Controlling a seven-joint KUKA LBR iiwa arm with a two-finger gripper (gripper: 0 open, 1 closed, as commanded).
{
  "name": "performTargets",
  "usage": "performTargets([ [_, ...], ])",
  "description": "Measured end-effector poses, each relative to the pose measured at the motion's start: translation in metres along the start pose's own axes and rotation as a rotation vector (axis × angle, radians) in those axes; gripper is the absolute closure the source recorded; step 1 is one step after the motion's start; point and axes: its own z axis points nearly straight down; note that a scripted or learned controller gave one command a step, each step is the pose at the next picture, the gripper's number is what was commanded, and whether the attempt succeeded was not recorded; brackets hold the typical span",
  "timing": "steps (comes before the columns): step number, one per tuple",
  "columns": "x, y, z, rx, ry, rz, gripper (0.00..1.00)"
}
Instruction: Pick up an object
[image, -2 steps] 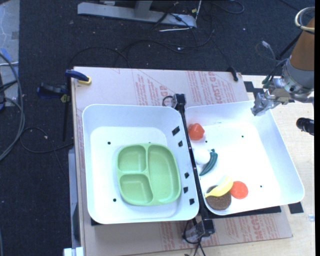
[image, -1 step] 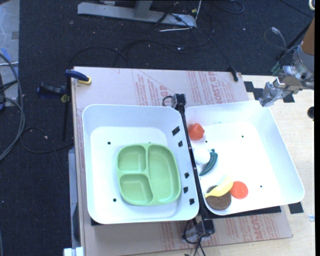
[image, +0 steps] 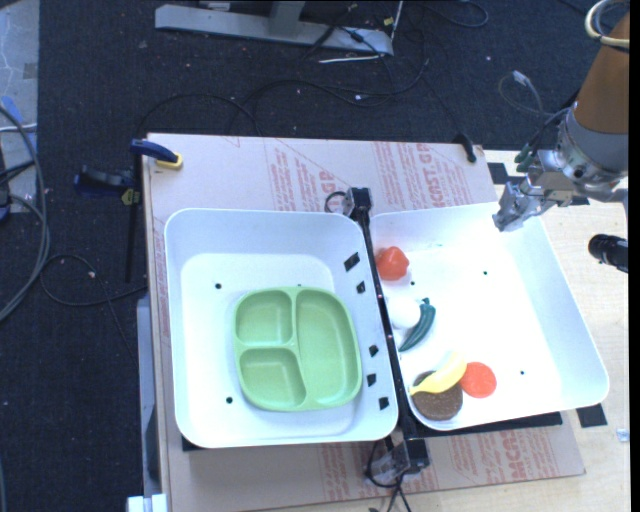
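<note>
White right bin (image: 560, 300) holds the toys along its left side; the gripper (image: 512, 215) hovers at its far corner, apparently empty-handed. I cannot tell its opening. Judging by this, it's the approach step: next, move toward the tomato (image: 392, 263).

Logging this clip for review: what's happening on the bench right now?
The arm's claw hangs over the far right corner of the right bin, with nothing visibly held. The small items lie apart from it along that bin's left and near side: an orange ball, a dark green piece, a yellow piece. A green divided tray sits in the left bin.
</note>
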Motion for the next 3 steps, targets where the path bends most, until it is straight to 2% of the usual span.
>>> performTargets([
  [1,0.049,-0.016,0.017,0.002,0.000,0.000,1.00],
  [3,0.156,-0.057,0.014,0.001,0.001,-0.001,1.00],
])
